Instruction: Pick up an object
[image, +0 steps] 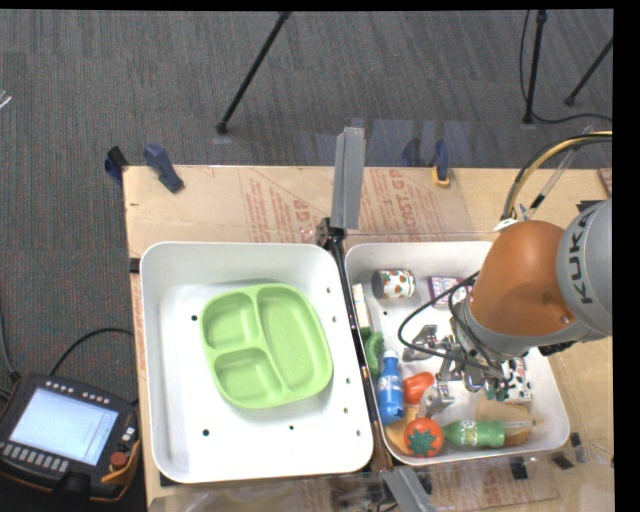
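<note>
Grey carpet surrounds the plywood bench (250, 205); note a teach pendant (65, 432) at its near-left corner. Observe the left bin (170, 280), which carries a green divided plate (267, 345). Proceed to the right bin (548, 405): a blue bottle (391, 388) lies along its left wall, an orange-red piece (417, 385) beside it, a toy tomato (424, 437) and a green toy vegetable (473, 433) at the near edge. The gripper (447, 378) hangs over this cluster; you cannot tell its finger state. Judge the orange-red piece the nearest candidate, just left of the gripper.
</note>
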